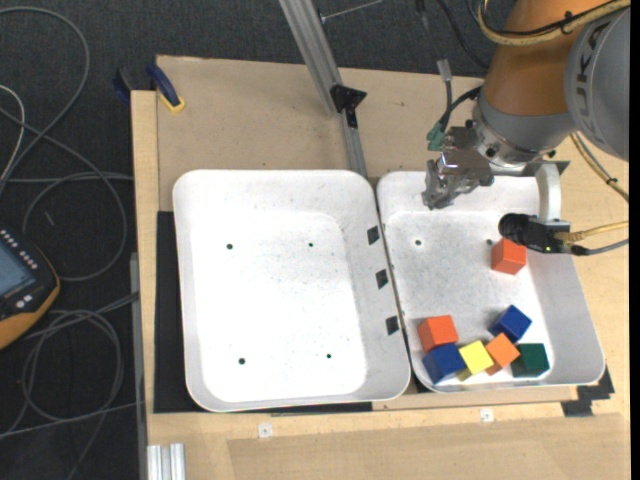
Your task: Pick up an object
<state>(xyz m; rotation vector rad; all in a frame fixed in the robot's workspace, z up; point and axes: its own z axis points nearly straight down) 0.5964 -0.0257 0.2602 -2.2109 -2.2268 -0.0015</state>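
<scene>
**Gripper over the right bin's far end, blocks waiting nearer the front**

From the camera view I see the gripper (440, 196) hanging over the far-left part of the right bin (570, 298), close to the rim. Nothing sits between its tips; how far apart they are I cannot tell from this slant.

The things I could take are all in that right bin. A lone red-orange block (509, 256) lies near the bin's right wall, well apart from the rest and nearest to the gripper. Toward the front corner is a tight cluster: an orange block (437, 330), a blue block (443, 362), a yellow block (475, 357), a smaller orange block (502, 349), another blue block (513, 322) and a green block (532, 359), several touching one another. The left bin (190, 268) holds nothing I would aim for.

My judgement: go for the lone block. It has free space on its sides, so I'd centre above it, square the tips to its faces, and descend straight, watching the black fitting (522, 229) just behind it
</scene>
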